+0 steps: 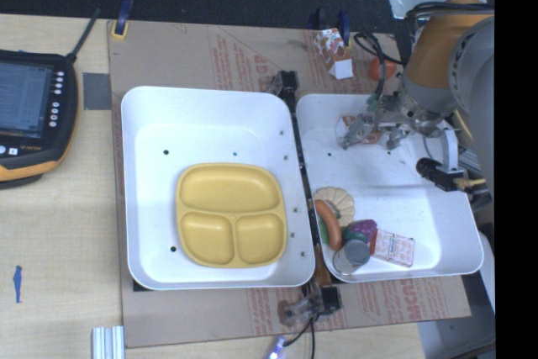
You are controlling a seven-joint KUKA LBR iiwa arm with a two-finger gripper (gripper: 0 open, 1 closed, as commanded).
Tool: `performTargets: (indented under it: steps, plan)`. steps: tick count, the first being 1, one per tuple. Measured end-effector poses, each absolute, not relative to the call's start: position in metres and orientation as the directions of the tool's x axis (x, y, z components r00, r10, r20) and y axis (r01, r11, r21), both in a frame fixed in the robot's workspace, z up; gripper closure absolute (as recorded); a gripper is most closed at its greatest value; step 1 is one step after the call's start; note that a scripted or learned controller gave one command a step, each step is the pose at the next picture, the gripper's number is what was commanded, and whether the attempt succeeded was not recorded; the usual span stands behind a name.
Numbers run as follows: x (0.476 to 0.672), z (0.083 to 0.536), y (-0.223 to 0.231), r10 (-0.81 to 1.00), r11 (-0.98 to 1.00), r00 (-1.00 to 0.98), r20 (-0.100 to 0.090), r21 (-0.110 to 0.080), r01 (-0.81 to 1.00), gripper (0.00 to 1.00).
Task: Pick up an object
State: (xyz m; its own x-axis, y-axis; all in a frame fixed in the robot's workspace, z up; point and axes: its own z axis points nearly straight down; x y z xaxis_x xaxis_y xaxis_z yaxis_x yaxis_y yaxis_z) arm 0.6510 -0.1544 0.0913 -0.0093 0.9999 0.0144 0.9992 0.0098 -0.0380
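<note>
No writing on anything can be read, not even on the small packet (393, 248) at the near edge of the right bin (395, 181). The gripper (370, 130) hangs over that bin's far end; how its jaws stand, I cannot tell. Beside the packet lie a can (350, 255) and a hot dog (329, 223).

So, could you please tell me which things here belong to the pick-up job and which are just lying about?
Job:
gripper
right bin
hot dog
shell-shaped piece
can
small packet

Lying about:
left bin
yellow divided plate
pendant
</note>
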Motion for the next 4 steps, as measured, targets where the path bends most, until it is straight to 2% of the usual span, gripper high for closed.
performTargets:
  steps: [1, 2, 3, 4]
  plan:
    - [0.655, 0.123, -0.213, 1.000, 0.003, -0.003, 0.001, -0.007, 1.000, 0.00]
    - [0.652, 0.095, -0.194, 1.000, 0.004, -0.004, -0.003, -0.026, 1.000, 0.00]
    - [0.657, 0.263, -0.212, 1.000, 0.004, -0.004, -0.001, 0.001, 1.000, 0.00]
    - [0.569, 0.192, -0.212, 1.000, 0.005, -0.005, 0.000, -0.005, 1.000, 0.00]
